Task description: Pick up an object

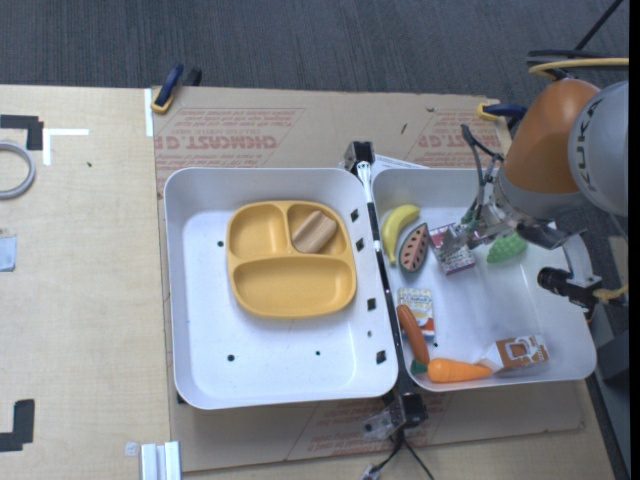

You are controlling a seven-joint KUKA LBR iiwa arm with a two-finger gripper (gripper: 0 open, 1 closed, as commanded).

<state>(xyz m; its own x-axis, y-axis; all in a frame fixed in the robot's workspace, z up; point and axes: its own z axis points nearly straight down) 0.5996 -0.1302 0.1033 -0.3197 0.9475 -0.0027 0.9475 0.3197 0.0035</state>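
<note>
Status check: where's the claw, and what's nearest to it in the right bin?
Claw low in the right white bin, fingers unreadable. Nearest: small pink-and-grey carton, beneath it. Green toy, watermelon slice and yellow banana crowd either side.

Blue clamp (167, 87) on cardboard sheet (260, 128), tape roll (12, 171) far left

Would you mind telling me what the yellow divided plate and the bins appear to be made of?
The yellow divided plate looks like moulded matte plastic: uniform colour, rounded ridges, no glare. The two white bins seem to be thin, smooth plastic or coated metal, faintly glossy; the view leaves that open.
</note>
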